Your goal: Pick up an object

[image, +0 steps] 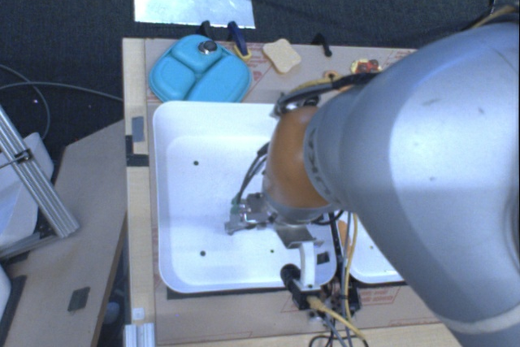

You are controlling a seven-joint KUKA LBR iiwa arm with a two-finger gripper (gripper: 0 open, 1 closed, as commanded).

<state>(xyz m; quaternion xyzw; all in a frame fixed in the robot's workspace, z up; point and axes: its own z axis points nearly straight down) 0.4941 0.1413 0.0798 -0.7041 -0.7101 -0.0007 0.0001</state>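
I'm hovering the gripper (240, 218) low over the left bin (183, 175), judging this the approach; I'm unable to tell if it's open or clenched, and the object is lying somewhere hidden beneath the arm (422, 166). Next I'm wanting a sure descent onto it

The large grey metal arm (422, 175) reaches in from the right, so close to the camera that its broad, smooth, rounded casing covers the right side of the left shallow white plastic bin (183, 191). The casing narrows toward the wrist, where a glossy orange band (292, 162) wraps it above the bin's right half. From the band, thin dark cables (253, 168) run down the wrist's side to the small silver metal pincer (240, 219). The pincer sits low over the middle of the bin's floor, angled toward the bin's left wall. Whether it touches that floor cannot be told from this slant.
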